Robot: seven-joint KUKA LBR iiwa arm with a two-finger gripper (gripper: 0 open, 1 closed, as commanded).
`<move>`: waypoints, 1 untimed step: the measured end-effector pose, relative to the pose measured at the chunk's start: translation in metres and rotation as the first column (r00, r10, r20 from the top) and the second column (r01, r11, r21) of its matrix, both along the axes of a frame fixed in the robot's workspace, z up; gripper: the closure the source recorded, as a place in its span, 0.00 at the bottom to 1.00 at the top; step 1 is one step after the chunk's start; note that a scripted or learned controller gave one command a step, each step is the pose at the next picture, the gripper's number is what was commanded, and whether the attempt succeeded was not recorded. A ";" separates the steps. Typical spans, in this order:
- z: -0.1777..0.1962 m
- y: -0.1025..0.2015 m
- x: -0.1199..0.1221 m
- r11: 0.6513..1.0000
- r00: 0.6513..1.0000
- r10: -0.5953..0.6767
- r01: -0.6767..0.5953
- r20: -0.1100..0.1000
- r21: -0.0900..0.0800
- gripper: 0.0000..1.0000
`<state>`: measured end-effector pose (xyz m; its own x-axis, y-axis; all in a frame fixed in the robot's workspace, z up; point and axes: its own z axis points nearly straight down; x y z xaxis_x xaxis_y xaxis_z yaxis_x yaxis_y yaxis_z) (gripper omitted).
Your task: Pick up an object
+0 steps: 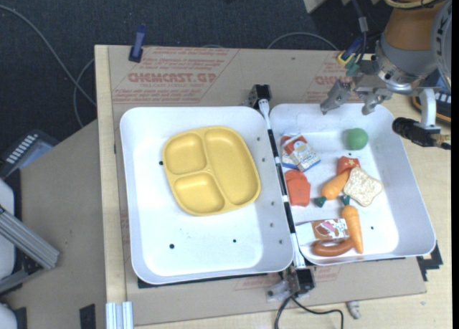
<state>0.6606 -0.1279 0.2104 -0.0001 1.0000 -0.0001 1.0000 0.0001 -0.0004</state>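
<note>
Where the right bin [409, 177] nears the desk's [215, 69] front edge, a sausage [331, 249], a carrot [352, 227] and a small packet [330, 229] crowd together; behind them lie a bread slice [363, 187], orange pieces and a carton [300, 153]. The green ball [355, 137] sits alone toward the far edge. Past the rim, the claw [351, 102] hangs spread and empty. The left bin [143, 234] bears a yellow tray [210, 170].

The arm [416, 12] is grey with a broad orange band above the wrist. Dark and yellow cables loop beside that band. Below, a silvery metal wrist ring carries the gripper [351, 102], whose two grey metal jaws taper downward.
</note>
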 end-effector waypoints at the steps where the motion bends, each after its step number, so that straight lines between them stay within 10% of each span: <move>1: -0.084 -0.060 -0.041 1.000 1.000 -0.002 0.002 -0.003 -0.001 0.00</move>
<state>0.6191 -0.1874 0.1262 0.0019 1.0000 -0.0009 1.0000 -0.0019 -0.0030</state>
